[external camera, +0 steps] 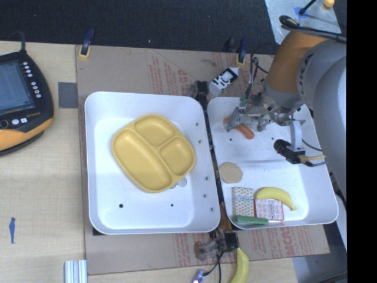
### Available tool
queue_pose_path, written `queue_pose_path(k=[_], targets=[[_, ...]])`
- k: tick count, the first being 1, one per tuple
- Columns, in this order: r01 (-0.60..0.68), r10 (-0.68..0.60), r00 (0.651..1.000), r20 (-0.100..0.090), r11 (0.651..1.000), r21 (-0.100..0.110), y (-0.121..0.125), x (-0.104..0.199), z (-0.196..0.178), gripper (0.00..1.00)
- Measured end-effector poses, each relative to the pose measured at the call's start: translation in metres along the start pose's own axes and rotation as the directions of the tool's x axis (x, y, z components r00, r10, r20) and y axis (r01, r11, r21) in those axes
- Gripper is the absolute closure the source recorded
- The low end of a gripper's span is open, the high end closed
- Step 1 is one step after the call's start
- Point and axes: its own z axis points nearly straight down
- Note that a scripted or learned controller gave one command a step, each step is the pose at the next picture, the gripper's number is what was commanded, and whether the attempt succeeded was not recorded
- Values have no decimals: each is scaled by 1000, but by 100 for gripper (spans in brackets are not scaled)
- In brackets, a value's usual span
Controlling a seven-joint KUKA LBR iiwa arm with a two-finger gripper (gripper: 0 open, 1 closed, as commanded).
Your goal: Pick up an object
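My gripper (245,118) is low over the far left part of the right bin (312,214). Just under and in front of it lies a small orange carrot-like piece (247,132); whether the two touch is unclear. Nearer the front of this bin lie a tan round disc (230,172), a yellow banana (278,196), two small printed packets (242,201) (268,209) and a green stick-like item (252,220). A yellow divided plate (154,152) fills the middle of the left bin (100,211).
The grey arm with its orange band (294,58) covers the right bin's far right corner. A black part (288,150) hangs off the wrist over the bin. A control pendant (20,99) lies at far left, and a second banana (240,267) lies outside the bins at the front.
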Motion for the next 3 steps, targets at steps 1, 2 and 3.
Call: queue_pose_path(k=[1, 2, 3], targets=[[1, -1, 1000, 0, 1000, 0, 0, -1, 0, 0], [0, 0, 1000, 0, 1000, -1, 0, -6, 0, 0], [0, 0, 1000, -1, 1000, 2, 0, 1, 0, 0]])
